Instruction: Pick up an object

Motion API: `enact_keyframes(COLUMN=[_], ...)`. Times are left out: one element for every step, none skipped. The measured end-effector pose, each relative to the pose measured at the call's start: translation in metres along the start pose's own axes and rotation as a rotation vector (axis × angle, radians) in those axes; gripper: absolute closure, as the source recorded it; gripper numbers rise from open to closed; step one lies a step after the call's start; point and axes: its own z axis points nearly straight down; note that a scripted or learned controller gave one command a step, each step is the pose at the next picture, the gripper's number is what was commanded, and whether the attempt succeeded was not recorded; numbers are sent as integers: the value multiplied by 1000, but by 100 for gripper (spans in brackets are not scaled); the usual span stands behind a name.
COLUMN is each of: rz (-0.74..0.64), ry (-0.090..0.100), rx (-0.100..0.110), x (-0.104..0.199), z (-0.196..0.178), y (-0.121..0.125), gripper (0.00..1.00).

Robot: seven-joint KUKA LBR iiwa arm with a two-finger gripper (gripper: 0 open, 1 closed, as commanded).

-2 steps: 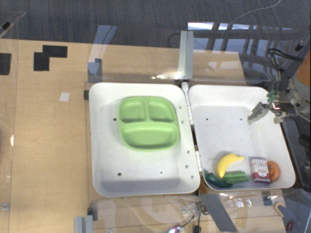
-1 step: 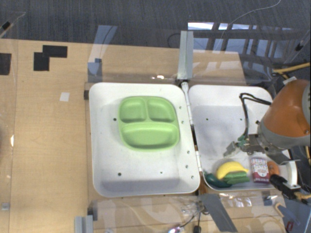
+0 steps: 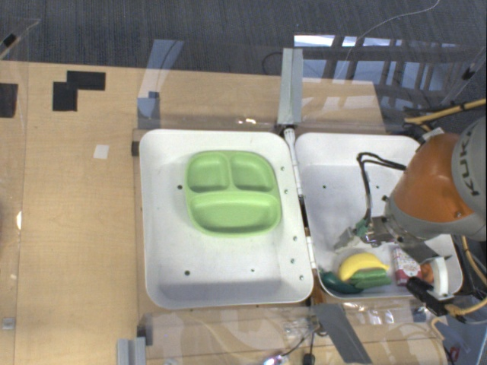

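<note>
2 white bins: left bin [image 3: 163,280] holds green divided plate [image 3: 231,191]; right bin [image 3: 335,166] has yellow banana [image 3: 361,264], gripper [image 3: 364,234] just above it.

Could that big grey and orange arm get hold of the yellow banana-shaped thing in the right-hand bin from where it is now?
Probably yes. The yellow banana-shaped toy lies uncovered on a dark green object near the right white bin's front edge, and the gripper hangs just above it with nothing between them.

yellow banana [image 3: 363,265] | lying flat | right bin, near front edge
</note>
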Motion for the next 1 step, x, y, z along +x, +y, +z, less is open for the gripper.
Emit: enact_keyframes(rz=[-3], ry=[5], rx=[-7], x=[4], z=[-12], y=[4], gripper=[100])
